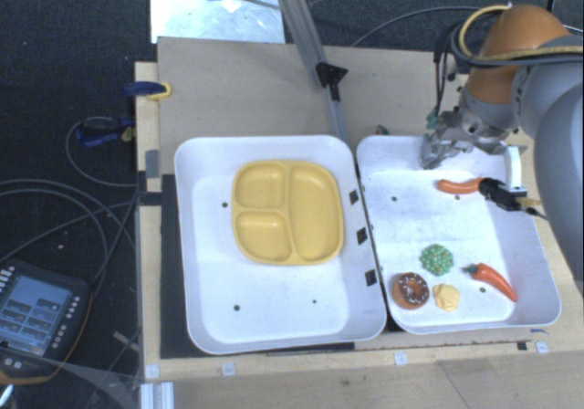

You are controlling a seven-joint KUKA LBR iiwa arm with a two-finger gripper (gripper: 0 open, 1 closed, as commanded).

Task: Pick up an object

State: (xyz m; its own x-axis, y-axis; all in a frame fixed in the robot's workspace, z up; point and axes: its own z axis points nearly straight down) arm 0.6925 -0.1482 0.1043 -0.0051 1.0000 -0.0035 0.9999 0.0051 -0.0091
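Claw (436, 157) over right bin (547, 307) far edge, can't tell its state. I'd go for the sausage (459, 185), just right-front, long axis sideways.

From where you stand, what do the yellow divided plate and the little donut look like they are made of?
The yellow plate looks like moulded plastic: one even colour, soft sheen, rounded dividers between three compartments. The donut seems a toy, probably plastic or rubber, with flat brown colour and pale specks; it is too small to tell the finish.
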